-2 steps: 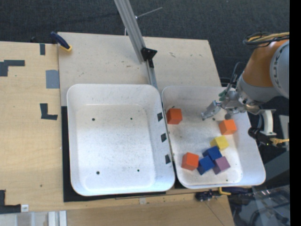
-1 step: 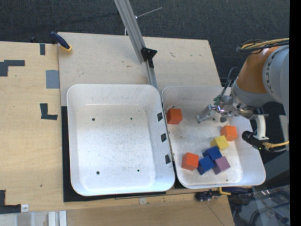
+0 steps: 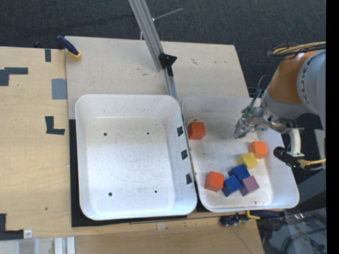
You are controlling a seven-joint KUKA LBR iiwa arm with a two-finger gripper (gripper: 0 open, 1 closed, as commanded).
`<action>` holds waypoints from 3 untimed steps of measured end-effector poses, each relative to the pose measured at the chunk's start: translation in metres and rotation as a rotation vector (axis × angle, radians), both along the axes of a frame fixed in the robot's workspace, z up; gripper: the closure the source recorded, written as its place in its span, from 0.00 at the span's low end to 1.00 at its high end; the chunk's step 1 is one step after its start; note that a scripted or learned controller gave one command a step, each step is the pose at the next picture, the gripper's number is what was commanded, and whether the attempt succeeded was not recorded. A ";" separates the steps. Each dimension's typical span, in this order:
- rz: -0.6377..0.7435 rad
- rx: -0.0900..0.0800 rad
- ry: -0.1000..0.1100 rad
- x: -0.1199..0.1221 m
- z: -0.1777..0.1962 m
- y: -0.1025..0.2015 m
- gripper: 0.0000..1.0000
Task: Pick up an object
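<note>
Pale wooden table (image 3: pixel 32 142) carries two shallow white bins side by side; the left bin (image 3: pixel 85 110) is beside the right bin (image 3: pixel 286 194), which holds the blocks. One orange cube (image 3: pixel 196 130) sits apart near the divider; another orange cube (image 3: pixel 259 149) lies just beside the jaws (image 3: pixel 242 131) (whether parted or closed, I cannot tell); yellow (image 3: pixel 248 160), blue (image 3: pixel 234 180), purple (image 3: pixel 249 184) and a third orange block (image 3: pixel 214 181) cluster below.

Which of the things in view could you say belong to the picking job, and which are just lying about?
Job: gripper; right bin with two orange blocks, a smaller orange block, yellow block, two blue blocks, purple block.

Lying about: left bin; blue-and-yellow clamp; metal rail.
</note>
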State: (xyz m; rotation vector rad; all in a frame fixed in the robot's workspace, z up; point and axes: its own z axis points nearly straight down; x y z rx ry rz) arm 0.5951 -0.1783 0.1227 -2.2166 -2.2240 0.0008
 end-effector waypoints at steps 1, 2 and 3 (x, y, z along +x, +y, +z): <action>-0.002 -0.001 -0.004 -0.002 0.044 0.005 1.00; -0.001 -0.003 -0.008 0.005 0.106 0.007 1.00; -0.002 -0.002 0.001 0.005 0.084 0.008 1.00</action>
